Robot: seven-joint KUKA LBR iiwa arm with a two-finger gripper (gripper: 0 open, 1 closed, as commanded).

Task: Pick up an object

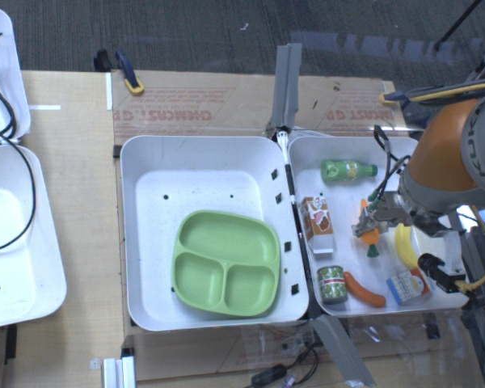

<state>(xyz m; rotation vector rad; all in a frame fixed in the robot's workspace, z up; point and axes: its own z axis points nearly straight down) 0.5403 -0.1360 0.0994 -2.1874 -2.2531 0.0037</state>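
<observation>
Right now you have the gripper (370,226) low inside the right bin (307,148), down among the objects, but whether it is released, clenched or grasping anything you cannot tell from above, because the wrist hides its tip. Touching or just under it lies an orange carrot-like piece (364,217), with a small dark green bit (373,250) just below; either could be the target, though nothing looks lifted clear of the bin floor. Just to its right sits a yellow banana (403,246), partly under the arm. A little further toward the bin's near edge you see a sausage (364,289), a green can (332,284) and a small packet with a blue end (408,285). To the gripper's left stands a red and white carton (318,219), and beyond it, toward the far wall, a green bottle (348,170) lies on its side. Well apart, in the left bin (137,217), rests a green divided plate (226,262). As a judgement, you are at the grasp stage: the reach looks done, while a confirmed hold and the lift are not yet shown.
</observation>
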